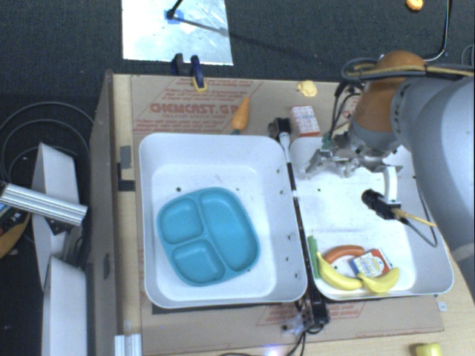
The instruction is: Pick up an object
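While claw [335, 161] overhangs right bin [338, 210], curved yellow bananas [336, 276] lie within.

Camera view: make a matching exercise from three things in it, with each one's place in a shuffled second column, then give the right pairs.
Things:
1. blue divided plate
2. bananas
3. carrot

Places:
A. at the near end of the right bin
B. on the cardboard behind the bins
C. in the left bin

Pairs: 1-C, 2-A, 3-B.
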